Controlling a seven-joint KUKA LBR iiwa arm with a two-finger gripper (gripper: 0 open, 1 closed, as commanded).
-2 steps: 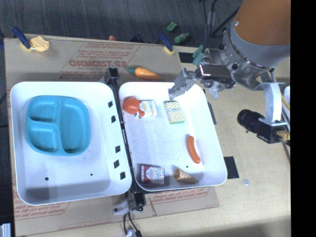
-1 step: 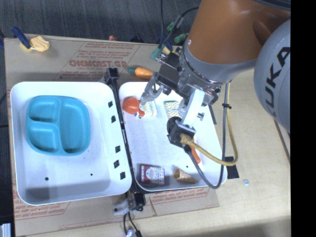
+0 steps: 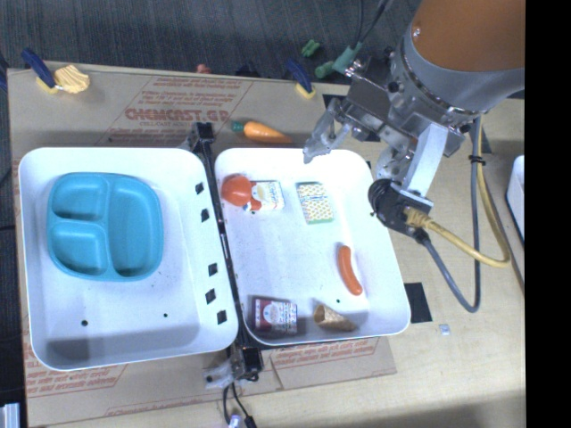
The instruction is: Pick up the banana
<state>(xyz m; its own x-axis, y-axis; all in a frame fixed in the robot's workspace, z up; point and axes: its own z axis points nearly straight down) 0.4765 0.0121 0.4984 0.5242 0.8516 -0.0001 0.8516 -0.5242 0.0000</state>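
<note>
Overhead, metallic jaws (image 3: 318, 143), spread and bare, hang over the smooth white bin (image 3: 379, 230).

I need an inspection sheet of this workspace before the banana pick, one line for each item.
Surface: bench with cardboard sheet under left bin and right bin.
Job's things: no clear banana seen in either bin; a small yellow object lies at the far left corner, identity uncertain.
Clutter: blue divided plate in left bin; in right bin a red-and-white item, patterned packet, sausage, dark box, tan wedge; carrot lies outside, behind the bins.
Grippers: gripper above right bin's far rim, holding nothing visible.
Cables: yellow hose and grey cable hang from the wrist.
Surroundings: dark floor.
</note>
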